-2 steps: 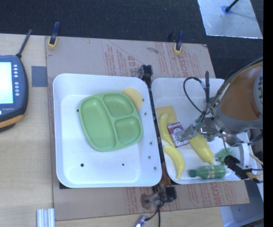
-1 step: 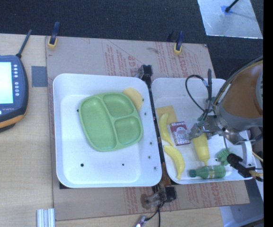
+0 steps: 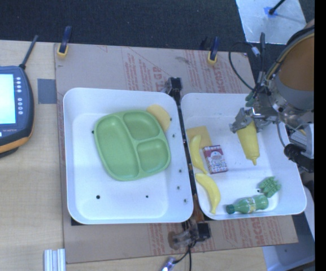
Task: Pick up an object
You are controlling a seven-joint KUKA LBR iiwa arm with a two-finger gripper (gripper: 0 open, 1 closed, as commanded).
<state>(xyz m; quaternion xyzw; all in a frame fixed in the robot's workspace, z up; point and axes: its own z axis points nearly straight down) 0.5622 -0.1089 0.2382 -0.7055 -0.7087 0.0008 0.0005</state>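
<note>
**Arm's on the yellow bottle, lift comes next I'd say**

Going left to right. Far left on the surface (image 3: pixel 21 185) there's a pendant (image 3: pixel 4 112) with a pale screen, nothing on it I can read. Then the left bin (image 3: pixel 75 202), which has a green tray (image 3: pixel 132 144) with three compartments and a yellow piece (image 3: pixel 160 115) tucked at its upper right corner, touching the tray's edge.

Right bin (image 3: pixel 290 205) is the busy one: two bananas (image 3: pixel 195 151) (image 3: pixel 209 191) along its left wall, a flat yellow card (image 3: pixel 202 133) under the upper one, and a small red box (image 3: pixel 214 158) just beside them. The box has a label but it's too small to make out. Down at the bottom, a green bottle (image 3: pixel 248 205) lying on its side with a green leafy toy (image 3: pixel 269 186) near its cap end.

The action: the gripper (image 3: pixel 247 119) sits right at the top of a yellow bottle (image 3: pixel 250 143) in the upper right of that bin, nozzle pointing down-frame. The fingers look closed around the bottle's top end, though it's a slanted look so I wouldn't swear the grip is solid.

So I'd call this the grasp step. The next move needs a straight lift, slow enough that the bottle doesn't swing or slip out.
</note>
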